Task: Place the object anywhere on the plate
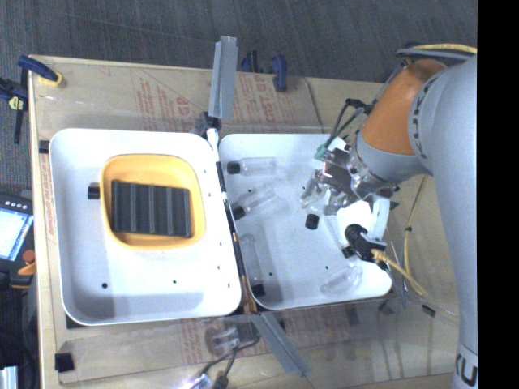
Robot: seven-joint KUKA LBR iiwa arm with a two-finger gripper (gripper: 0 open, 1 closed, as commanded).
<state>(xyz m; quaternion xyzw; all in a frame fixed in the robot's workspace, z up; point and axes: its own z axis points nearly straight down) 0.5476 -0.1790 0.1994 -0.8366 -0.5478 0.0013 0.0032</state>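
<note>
Two bins, left (73, 217) and right (280, 274), both plain white. Plate (122, 173) in the left bin: yellow-orange rim, centre dark grey with black vertical ribs. Clear bottles (251, 168) with small black caps in the right bin, nearly colourless against the white. Arm (438, 96): grey shell, orange band (397, 112) above the wrist. Bench (122, 96): pale tan board printed with faint red diagonal lettering. Floor (122, 14): dark grey, fine ribbed weave. Clamps (278, 70) at the bench's far edge: blue.

Arm (422, 128) bent; wrist tilted left-down
</note>
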